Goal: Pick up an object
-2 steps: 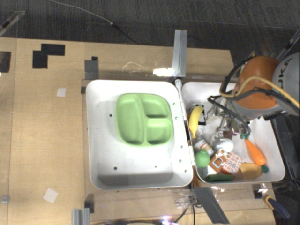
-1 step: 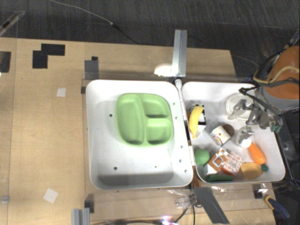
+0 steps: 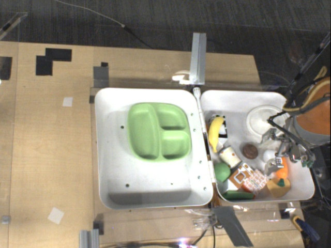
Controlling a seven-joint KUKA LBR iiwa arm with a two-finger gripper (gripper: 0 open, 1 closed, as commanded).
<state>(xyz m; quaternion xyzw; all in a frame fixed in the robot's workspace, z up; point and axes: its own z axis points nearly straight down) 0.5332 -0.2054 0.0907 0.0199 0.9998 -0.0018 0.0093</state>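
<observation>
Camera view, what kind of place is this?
Likely a robotics lab bench: a robot arm reaches over two white bins, one holding a green divided tray, the other toy food like a banana.

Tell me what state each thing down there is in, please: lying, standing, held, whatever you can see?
Green tray: lying flat in the left bin, compartments up.
Banana: lying in the right bin, against its left wall.
White dish: resting flat, near the bin's far side.
Brown round piece: lying loose on the bin floor.
Orange object: lying in the near right corner.
Gripper: low over the right bin; grip unclear.
</observation>
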